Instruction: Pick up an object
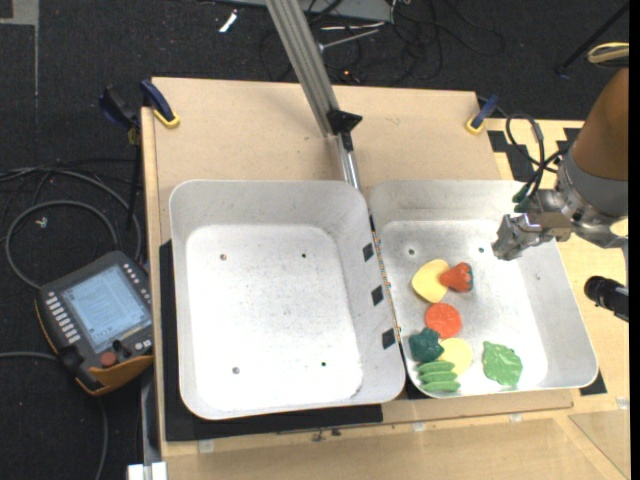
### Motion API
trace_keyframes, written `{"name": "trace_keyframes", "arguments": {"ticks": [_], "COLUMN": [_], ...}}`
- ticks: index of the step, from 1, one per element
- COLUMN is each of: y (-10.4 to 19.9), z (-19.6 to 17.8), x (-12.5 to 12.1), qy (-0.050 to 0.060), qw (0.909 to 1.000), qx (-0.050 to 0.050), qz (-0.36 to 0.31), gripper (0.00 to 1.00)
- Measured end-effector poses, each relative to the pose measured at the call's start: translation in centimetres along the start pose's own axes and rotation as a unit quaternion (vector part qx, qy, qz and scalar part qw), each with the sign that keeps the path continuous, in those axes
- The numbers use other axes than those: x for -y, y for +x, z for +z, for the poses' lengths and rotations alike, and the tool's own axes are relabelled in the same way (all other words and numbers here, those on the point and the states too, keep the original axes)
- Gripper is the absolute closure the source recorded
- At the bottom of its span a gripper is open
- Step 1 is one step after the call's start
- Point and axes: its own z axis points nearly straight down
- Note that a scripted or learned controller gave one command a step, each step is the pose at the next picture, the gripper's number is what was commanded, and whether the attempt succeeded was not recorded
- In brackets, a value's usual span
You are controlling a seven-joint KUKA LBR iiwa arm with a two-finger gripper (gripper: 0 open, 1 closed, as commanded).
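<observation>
Several small toy foods lie in the right bin. A yellow piece touches a red piece. Below them sit an orange-red round piece, a dark teal piece, a pale yellow piece, a green ridged piece and a light green leafy piece. My gripper hangs over the bin's upper right area, up and to the right of the red piece, apart from all the objects. Nothing shows between its fingers.
The left bin sits beside the right one, with black clips along the shared wall. A metal pole slants in from the top. Yellow clamps hold the wooden bench's back corners. A teach pendant lies on the floor at left.
</observation>
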Motion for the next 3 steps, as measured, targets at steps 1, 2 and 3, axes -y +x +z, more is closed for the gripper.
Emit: {"name": "trace_keyframes", "arguments": {"ticks": [1,2,3], "y": [5.1,10.5,15.6], "z": [1.1,0.6,1.5], "x": [-0.2,-0.7,-0.7], "qy": [0.003,0.003,0.004], "qw": [1.0000,1.0000,1.0000], "qx": [-0.002,-0.002,-0.002], "qz": [-0.002,-0.003,-0.002], "gripper": [1.00,1.00,1.00]}}
